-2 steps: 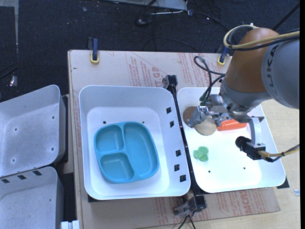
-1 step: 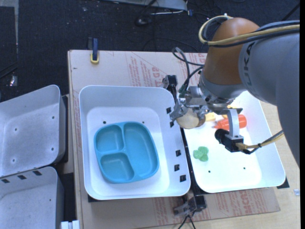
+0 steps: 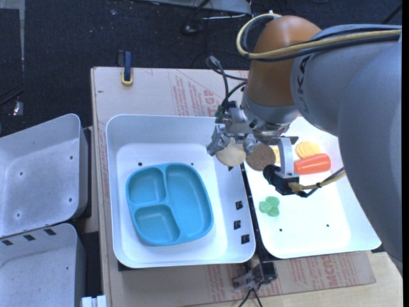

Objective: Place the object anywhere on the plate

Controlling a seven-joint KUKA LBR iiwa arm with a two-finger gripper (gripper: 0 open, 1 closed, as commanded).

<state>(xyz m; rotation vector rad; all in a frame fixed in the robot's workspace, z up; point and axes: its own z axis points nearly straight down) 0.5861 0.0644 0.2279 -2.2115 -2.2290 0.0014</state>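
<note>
One pale round beige object (image 3: pixel 231 153) sits at the hand (image 3: pixel 225 141), grip state indeterminate; confirm hold, then travel left over the blue three-compartment plastic plate (image 3: pixel 169 203) before release.

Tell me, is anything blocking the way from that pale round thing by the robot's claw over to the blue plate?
Nothing visible does. The pale round object sits under the gripper, over the right edge of the left bin. The blue divided plate lies lower left of it, with bare white bin floor between.
</note>
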